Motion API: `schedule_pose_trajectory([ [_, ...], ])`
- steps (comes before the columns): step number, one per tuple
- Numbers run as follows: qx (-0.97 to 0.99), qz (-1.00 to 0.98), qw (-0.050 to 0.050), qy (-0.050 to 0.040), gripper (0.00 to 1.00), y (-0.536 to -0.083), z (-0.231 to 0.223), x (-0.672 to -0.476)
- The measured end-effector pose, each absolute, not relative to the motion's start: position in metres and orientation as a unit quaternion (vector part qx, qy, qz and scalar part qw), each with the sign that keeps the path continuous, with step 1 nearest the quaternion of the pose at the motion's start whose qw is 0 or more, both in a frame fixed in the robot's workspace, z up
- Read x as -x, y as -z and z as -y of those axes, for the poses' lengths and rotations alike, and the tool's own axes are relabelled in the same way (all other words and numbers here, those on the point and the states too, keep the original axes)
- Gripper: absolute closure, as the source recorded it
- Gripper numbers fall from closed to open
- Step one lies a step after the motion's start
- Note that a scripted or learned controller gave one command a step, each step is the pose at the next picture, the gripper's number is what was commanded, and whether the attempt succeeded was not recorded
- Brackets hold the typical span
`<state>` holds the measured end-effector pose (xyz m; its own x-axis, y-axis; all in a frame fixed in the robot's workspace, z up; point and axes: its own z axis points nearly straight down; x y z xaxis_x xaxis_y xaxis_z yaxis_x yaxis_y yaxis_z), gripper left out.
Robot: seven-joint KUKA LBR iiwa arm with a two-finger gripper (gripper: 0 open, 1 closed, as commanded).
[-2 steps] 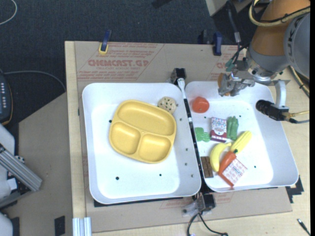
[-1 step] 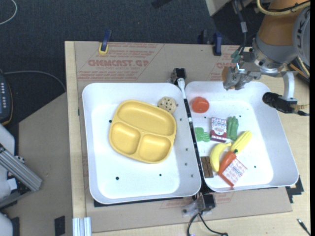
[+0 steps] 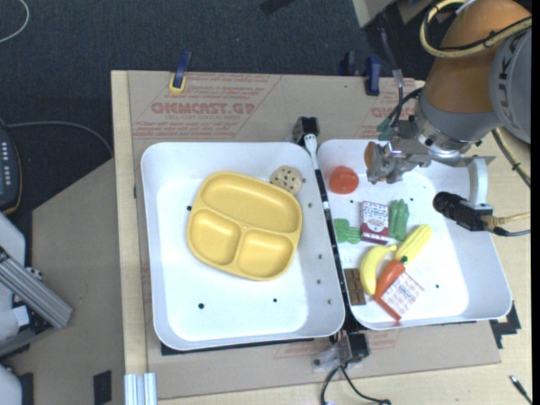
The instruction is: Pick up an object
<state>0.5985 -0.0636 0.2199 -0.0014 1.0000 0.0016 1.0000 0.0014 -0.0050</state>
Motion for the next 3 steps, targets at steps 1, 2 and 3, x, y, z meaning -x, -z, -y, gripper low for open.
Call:
schedule_pose_trajectory([
  [1, 0.706, 0.708, 0.003, -0.0012, 1.00, -0.230, 0.025, -0.556],
  [2, 0.707, 0.707, 0.003, -0.0014, 1.00, -0.233, 0.006, -0.509],
  [3, 0.707, 0.708, 0.002, -0.0015, 1.00, -0.219, -0.006, -0.512],
])
